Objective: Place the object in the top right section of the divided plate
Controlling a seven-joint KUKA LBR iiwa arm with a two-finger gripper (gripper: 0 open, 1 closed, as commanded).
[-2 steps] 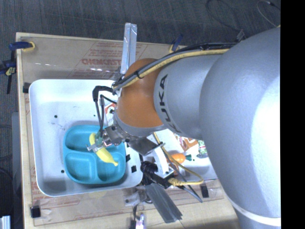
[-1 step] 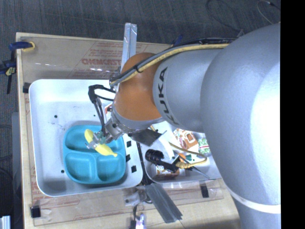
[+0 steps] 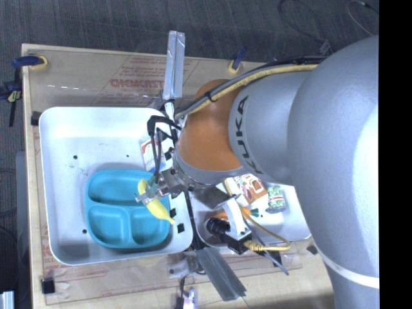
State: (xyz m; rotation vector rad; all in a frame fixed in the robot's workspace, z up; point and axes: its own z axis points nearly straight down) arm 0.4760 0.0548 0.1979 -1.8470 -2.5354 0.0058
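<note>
Because the task wants it in the blue divided plate [image 3: 122, 214], the gripper [image 3: 154, 190] grasps a yellow banana [image 3: 159, 208] over the plate's right rim.

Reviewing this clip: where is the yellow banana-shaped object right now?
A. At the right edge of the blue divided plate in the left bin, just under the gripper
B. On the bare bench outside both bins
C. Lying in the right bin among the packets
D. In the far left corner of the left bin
A: the yellow object lies over the right rim of the blue divided plate in the left bin, directly below the gripper.
</note>
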